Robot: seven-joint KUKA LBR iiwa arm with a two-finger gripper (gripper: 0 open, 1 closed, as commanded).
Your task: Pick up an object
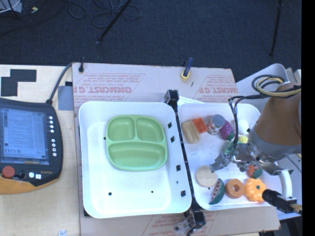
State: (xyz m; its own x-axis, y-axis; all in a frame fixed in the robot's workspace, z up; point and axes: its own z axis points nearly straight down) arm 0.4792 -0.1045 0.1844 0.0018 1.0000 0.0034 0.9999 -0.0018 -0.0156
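My gripper point(220, 164) reaches into the right bin point(248, 111) from the right and sits low over the bin's middle. Just below it to the left lies a beige round disc point(205, 176). Along the front edge lie a watermelon slice point(217, 191), an orange donut point(235, 188) and an orange pumpkin point(254, 190). At the back are a tan bread piece point(190, 132), an orange block point(200, 125), a small can point(215, 124) and a purple fruit point(226, 131). A yellow-green item point(230, 144) lies partly hidden beside the wrist.
The left bin point(93, 181) holds a green divided plate point(136, 142). A black divider point(179, 151) runs between the bins. A teach pendant point(27, 139) lies on the bench at far left. The arm's brown body point(280, 122) covers the right bin's right side.
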